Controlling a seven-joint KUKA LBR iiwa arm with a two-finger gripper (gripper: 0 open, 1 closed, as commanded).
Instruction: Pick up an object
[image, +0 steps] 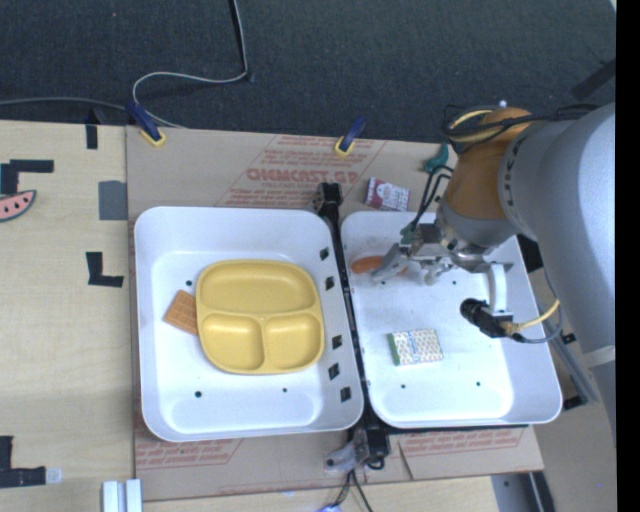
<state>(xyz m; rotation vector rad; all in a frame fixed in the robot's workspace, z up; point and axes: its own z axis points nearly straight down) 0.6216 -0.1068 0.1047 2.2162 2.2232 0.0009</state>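
The gripper (402, 266) stood spread near the right bin's (520, 395) upper left corner, an orange object (366, 264) at one fingertip; a patterned packet (416, 347) lay apart mid-bin.

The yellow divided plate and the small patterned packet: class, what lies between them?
In the camera view, between the yellow divided plate and the small patterned packet run the two bins' adjoining rims, joined by black clips.

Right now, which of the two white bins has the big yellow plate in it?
The left bin. It holds the yellow divided plate; the right bin holds a small patterned packet, with the gripper above it.
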